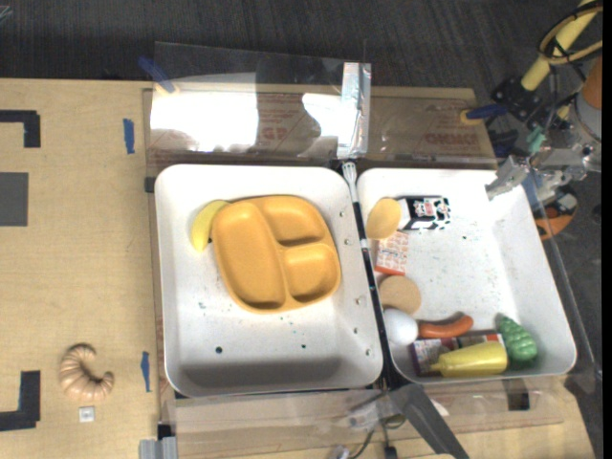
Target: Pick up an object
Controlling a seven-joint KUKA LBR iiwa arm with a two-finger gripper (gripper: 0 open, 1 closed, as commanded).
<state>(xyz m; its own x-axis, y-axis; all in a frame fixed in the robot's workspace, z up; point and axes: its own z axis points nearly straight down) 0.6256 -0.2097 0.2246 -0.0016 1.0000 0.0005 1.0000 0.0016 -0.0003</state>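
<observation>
Gripper above right bin's rim

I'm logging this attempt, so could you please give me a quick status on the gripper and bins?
Gripper at right bin's far right edge, nothing seen held. Toys crowd that bin's left and near sides. Yellow tray in left bin.

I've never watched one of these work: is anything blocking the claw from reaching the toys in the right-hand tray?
Nothing visible does. The gripper hangs at the right bin's far right corner, over bare floor. The toys lie along the bin's left and near sides, like the hot dog and yellow bottle, open from above.
</observation>
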